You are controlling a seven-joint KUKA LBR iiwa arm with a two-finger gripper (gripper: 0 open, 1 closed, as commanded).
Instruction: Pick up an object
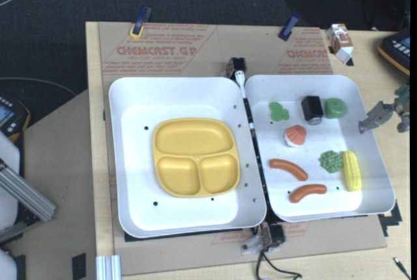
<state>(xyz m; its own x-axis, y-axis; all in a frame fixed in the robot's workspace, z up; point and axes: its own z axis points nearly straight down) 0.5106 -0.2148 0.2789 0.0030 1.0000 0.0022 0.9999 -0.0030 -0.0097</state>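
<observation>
We are looking at a robotics lab bench: two shallow white bins [124, 142] are sitting on a cardboard sheet [195, 51] that spring clamps [139, 23] are holding down. Loose cables [273, 266] are trailing off the front edge, and toy food such as a plastic corn cob [352, 170] is lying beside a yellow divided tray [195, 156].

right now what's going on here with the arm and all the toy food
The gripper is at the right edge of the right bin, low by the rim, and nothing is visible between its fingers, so no pick has happened yet. The right bin holds the toy food: two sausages, a corn cob, a broccoli piece, a green apple, a black block, a small green piece and a pink and white piece. The left bin holds a yellow divided plate.
</observation>
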